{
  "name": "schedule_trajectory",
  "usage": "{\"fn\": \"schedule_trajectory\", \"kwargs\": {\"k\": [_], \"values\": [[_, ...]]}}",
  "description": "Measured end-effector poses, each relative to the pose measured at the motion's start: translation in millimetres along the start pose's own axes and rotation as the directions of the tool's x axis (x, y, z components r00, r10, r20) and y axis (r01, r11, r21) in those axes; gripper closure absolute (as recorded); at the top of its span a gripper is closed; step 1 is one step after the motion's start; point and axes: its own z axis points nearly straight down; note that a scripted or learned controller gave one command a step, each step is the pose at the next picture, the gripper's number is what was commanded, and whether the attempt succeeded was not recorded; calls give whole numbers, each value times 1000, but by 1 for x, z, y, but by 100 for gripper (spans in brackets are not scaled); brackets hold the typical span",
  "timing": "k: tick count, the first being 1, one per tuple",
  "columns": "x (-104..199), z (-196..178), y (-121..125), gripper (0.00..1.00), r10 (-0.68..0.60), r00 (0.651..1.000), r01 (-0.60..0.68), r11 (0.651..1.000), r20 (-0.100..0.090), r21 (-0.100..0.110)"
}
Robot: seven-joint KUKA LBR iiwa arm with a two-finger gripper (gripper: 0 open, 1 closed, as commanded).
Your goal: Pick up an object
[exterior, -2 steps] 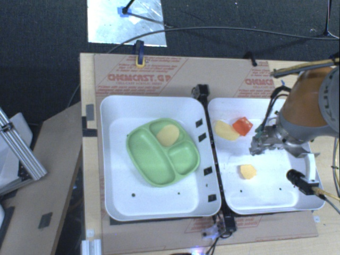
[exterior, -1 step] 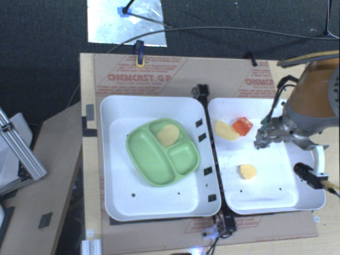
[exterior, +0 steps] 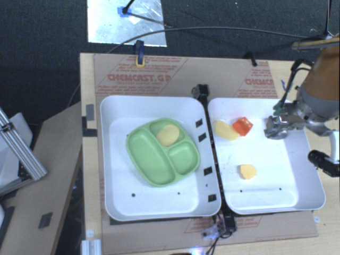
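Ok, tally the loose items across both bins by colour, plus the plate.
Yellow: 3, namely the piece on the green plate, the long piece and the small chunk in the right bin
Red: 1, the red piece
Green: 1, the divided plate
Total: 5

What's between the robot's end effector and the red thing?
Nothing: in the camera view, just bare white bin floor lies between the end effector and the red thing.

From my station, the arm (exterior: 324, 84) is cut off by the right edge above the wrist. The gripper (exterior: 276, 127) is too small and blurred to read. The red object (exterior: 243, 126) partly overlaps the yellow piece (exterior: 226, 130), hiding their contact.
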Motion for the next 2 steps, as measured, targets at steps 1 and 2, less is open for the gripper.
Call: {"fn": "schedule_trajectory", "kwargs": {"k": [1,2], "values": [[0,-9,1,100,0,1000,0,1000,-1,4],[45,1,8,100,-4,1000,4,1000,-3,6]]}}
